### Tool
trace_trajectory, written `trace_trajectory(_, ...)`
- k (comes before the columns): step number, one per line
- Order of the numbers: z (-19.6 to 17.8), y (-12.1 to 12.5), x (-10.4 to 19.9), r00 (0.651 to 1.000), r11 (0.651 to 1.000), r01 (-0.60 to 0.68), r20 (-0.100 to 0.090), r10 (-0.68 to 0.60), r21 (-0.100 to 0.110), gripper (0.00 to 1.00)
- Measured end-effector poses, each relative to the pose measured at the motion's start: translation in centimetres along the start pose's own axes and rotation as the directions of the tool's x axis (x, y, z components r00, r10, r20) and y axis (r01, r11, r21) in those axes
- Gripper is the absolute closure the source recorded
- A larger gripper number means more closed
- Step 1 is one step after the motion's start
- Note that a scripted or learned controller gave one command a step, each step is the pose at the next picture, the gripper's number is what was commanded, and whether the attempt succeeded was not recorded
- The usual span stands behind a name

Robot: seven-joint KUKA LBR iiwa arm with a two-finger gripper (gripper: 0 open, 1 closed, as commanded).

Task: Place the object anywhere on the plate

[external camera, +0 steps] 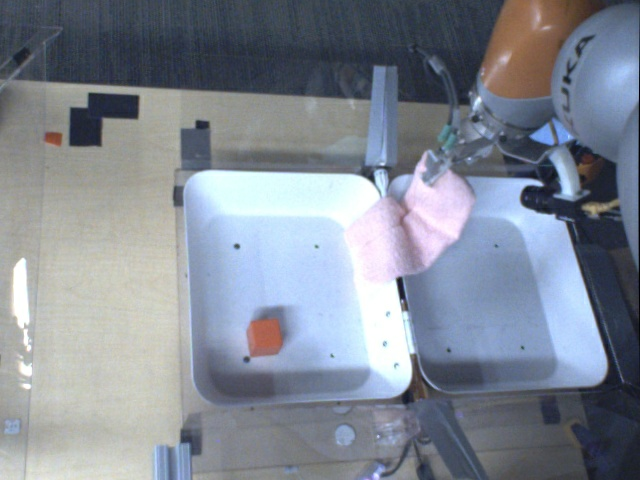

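Observation:
A pink cloth (412, 230) hangs from my gripper (436, 166), which is shut on its upper corner. The cloth droops over the divide between the two white bins, its lower end trailing into the left bin (215, 268). A small orange block (265, 337) lies on the floor of the left bin, near its front left. I see no plate in this view.
The right bin (520, 358) lies below and to the right of the gripper. A grey metal post (381, 118) stands behind the bins at their junction. Black markers (100, 116) and a small orange tag (53, 139) lie on the bench at far left.

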State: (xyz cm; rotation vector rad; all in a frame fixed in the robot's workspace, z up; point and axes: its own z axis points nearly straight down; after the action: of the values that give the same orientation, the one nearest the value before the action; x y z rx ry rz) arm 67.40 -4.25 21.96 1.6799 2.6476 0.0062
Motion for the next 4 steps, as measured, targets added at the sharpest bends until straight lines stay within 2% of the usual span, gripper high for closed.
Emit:
trace_trajectory(1,0.1,1.5,5.3,0.920,0.920,0.391,-0.001,-0.391,0.000,1.00)
trace_trajectory(2,-0.3,3.1,10.4,0.695,0.695,0.719,0.001,-0.719,-0.003,1.00)
trace_trajectory(3,-1.1,5.1,14.2,0.424,0.424,0.906,0.005,-0.906,-0.004,1.00)
trace_trajectory(4,-0.8,8.0,18.7,0.422,0.422,0.907,0.004,-0.907,-0.005,1.00)
